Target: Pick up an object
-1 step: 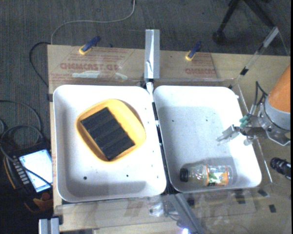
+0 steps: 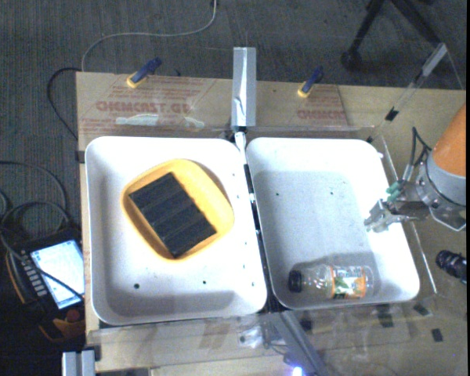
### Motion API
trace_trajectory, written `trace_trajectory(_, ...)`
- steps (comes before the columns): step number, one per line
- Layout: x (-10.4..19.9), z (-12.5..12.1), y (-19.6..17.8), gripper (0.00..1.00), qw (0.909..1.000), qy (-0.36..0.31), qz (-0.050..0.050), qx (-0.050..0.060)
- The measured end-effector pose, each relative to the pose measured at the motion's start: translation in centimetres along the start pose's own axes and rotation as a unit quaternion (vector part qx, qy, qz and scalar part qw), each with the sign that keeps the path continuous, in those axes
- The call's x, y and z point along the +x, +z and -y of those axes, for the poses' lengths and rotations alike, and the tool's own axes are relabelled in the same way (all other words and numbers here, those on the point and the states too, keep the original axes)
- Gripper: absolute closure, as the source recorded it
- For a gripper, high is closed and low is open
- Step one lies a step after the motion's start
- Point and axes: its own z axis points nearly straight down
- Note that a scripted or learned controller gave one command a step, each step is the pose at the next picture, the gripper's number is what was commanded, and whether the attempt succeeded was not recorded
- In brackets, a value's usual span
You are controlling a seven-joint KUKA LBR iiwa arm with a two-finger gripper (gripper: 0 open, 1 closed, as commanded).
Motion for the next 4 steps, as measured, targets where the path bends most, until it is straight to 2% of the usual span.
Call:
trace_trajectory(1, 0.0, 0.0, 0.0, 0.00, 1.0000, 0.000, 0.000, 0.000)
trace_trajectory(2, -0.4, 0.7, 8.7, 0.00, 0.9927, -0.121, 0.000, 0.000)
trace_trajectory(3, 6.2, 0.7, 8.0, 0.00, 0.9858, -0.168, 0.000, 0.000)
trace_trajectory(4, 14.8, 0.5, -8.3, 0.00, 0.9780, -0.209, 0.001, -0.002)
